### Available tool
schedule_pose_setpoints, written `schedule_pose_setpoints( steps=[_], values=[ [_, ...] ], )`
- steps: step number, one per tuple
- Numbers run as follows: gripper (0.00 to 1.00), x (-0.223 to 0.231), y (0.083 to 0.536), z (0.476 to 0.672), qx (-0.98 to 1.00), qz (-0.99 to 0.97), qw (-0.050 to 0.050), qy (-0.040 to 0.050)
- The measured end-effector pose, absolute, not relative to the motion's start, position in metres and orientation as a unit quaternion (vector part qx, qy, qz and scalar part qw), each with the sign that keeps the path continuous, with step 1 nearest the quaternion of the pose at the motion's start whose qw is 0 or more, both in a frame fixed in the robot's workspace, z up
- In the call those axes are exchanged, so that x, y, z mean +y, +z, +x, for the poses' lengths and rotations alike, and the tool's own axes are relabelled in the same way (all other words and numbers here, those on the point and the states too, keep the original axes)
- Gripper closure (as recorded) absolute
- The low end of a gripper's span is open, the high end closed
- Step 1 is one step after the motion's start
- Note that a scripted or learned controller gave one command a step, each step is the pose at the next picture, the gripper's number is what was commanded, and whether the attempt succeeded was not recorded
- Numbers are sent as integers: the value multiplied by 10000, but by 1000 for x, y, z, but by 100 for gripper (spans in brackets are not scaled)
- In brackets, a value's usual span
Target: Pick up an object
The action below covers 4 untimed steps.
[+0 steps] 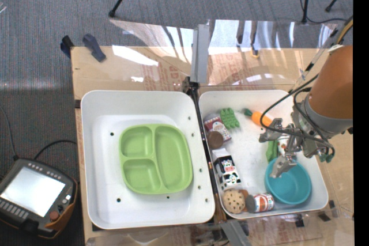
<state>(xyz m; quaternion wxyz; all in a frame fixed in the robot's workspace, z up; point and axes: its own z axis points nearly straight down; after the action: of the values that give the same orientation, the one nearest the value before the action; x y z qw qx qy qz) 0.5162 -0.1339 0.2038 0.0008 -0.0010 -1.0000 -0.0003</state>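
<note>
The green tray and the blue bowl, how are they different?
The green tray is flat, roughly square and split into three compartments; the blue bowl is round, deeper and undivided. The tray lies in the left bin, the bowl in the right bin among other things, under the gripper. Both sit upright, nothing in them.

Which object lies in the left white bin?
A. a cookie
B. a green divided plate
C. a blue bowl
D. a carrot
B: the green divided plate lies in the left bin, while the blue bowl, the cookie and the carrot all lie in the right bin.
</note>
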Motion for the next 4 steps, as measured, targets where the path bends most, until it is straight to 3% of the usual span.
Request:
schedule_pose_setpoints(
  steps=[1, 2, 3, 4],
  values=[
    [0, -176, 86, 561, -9991, 429, 2, -10],
    [0, -210, 88, 573, -9970, 770, -15, -2],
    [0, -174, 88, 566, -9986, 532, -10, -17],
    [0, -192, 89, 583, -9966, 820, -38, -4]
  ],
)
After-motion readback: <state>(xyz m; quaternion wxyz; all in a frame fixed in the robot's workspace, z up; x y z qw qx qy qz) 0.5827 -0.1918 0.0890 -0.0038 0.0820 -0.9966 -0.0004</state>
